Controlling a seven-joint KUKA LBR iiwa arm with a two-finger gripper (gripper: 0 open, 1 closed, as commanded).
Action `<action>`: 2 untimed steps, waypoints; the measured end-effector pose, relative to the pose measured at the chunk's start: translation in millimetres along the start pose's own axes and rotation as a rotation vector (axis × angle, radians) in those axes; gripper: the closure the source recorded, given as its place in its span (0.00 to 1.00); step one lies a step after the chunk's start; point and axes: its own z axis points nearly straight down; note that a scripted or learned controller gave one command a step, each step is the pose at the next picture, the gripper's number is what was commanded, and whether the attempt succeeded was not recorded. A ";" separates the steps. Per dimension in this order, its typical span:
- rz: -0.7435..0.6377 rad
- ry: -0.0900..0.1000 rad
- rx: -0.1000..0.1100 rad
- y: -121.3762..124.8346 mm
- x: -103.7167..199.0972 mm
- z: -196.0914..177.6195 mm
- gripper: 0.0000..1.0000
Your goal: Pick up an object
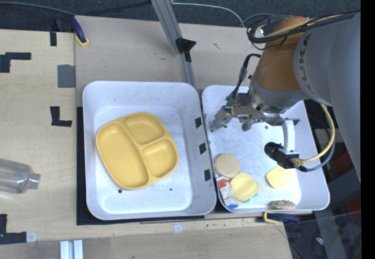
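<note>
End effector (234, 118), fingers seemingly apart and holding nothing, hangs over right white bin (313, 190); round tan biscuit-like disc (227, 165) lies just below it, toward the near rim.

No text, label, brand, number or sign is legible anywhere on the bench.

tray (136, 149): matt yellow plastic | bins (94, 135): smooth white plastic | bench (35, 94): wood

Overhead, slanted, above both bins (88, 135)
</note>
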 end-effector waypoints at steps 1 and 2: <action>0.004 -0.002 0.003 -38.3 -23.7 -0.1 0.00; 0.005 -0.002 0.005 -55.4 -52.6 44.9 0.00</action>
